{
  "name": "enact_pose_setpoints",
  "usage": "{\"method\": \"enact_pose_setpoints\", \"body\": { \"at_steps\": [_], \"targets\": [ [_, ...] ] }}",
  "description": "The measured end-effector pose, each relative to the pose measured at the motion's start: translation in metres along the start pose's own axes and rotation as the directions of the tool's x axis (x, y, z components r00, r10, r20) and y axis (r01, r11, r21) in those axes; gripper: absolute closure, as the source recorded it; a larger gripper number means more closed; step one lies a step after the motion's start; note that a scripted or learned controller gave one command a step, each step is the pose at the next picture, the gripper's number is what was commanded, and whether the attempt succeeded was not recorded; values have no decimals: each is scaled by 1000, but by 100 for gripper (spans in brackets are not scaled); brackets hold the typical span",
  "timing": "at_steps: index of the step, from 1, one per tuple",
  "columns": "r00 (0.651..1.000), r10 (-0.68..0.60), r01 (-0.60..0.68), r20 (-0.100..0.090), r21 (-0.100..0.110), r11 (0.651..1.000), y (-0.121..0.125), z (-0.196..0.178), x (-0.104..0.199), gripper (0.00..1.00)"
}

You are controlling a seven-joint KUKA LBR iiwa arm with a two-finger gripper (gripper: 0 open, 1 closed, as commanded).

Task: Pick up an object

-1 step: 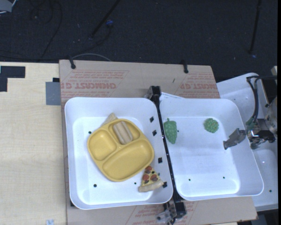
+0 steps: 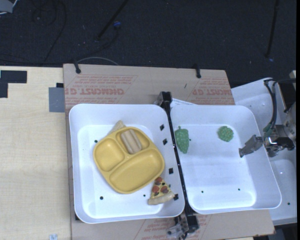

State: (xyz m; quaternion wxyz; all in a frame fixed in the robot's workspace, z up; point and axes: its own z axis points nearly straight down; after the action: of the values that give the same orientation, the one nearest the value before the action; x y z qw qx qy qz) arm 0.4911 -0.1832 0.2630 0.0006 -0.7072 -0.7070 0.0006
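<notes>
The right bin (image 2: 225,204) holds two green toy foods: a long leafy piece (image 2: 182,139) by its left wall and a round bumpy piece (image 2: 225,133) near the back. In the left bin (image 2: 85,194), a yellow divided plate (image 2: 132,171) carries a tan bun-like piece (image 2: 131,141). A pizza slice (image 2: 161,193) lies at the plate's front right. My gripper (image 2: 251,146) hangs over the right bin's right wall, to the right of the round green piece and apart from it, with nothing visibly in it.
A black divider (image 2: 171,149) runs between the two bins. Both stand on a cardboard sheet (image 2: 140,86) on the bench. Cables and the arm's wrist (image 2: 280,139) crowd the right edge.
</notes>
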Motion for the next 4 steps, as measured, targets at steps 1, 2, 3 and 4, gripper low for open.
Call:
{"method": "enact_pose_setpoints", "body": {
  "at_steps": [1, 2, 3, 4],
  "targets": [
    [1000, 0, 0, -3, 8, 1000, -4, 63, -4, 0],
    [1000, 0, 1, -4, 8, 1000, -5, 122, 6, 0],
    [1000, 1, -1, -2, 3, 1000, -5, 175, 7, 0],
    [1000, 5, -5, -2, 4, 1000, -5, 163, 6, 100]
  ]
}}
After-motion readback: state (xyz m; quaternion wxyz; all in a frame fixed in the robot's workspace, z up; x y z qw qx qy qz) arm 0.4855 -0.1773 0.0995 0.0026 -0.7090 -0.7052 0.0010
